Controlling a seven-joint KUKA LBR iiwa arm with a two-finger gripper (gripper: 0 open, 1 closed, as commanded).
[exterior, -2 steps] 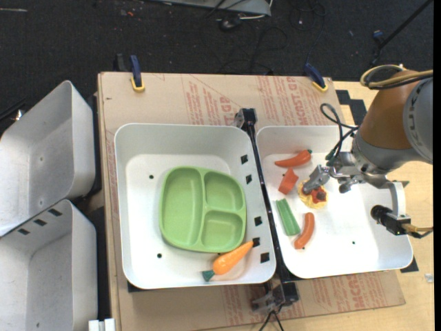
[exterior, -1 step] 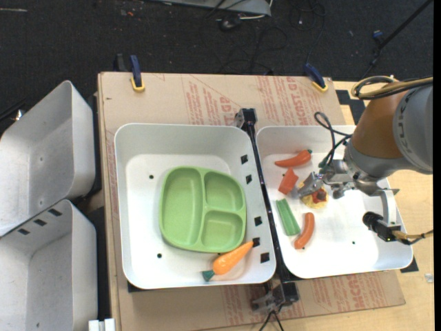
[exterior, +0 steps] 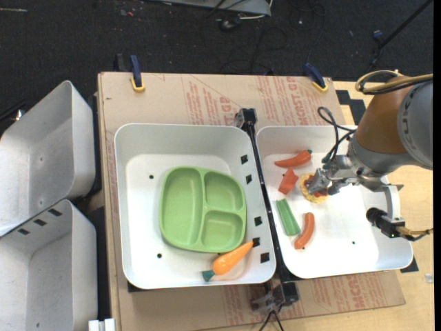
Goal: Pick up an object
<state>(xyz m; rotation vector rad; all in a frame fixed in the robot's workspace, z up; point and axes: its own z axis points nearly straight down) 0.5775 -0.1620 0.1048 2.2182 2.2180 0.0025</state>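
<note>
The arm reaches in from the right, claw lowered.

Grey arm with orange band, black cables.

Left bin: green divided plate mid-floor, toy carrot at front edge near right corner. Bins sit on cardboard sheet, yellow clamps at its back edge.
</note>
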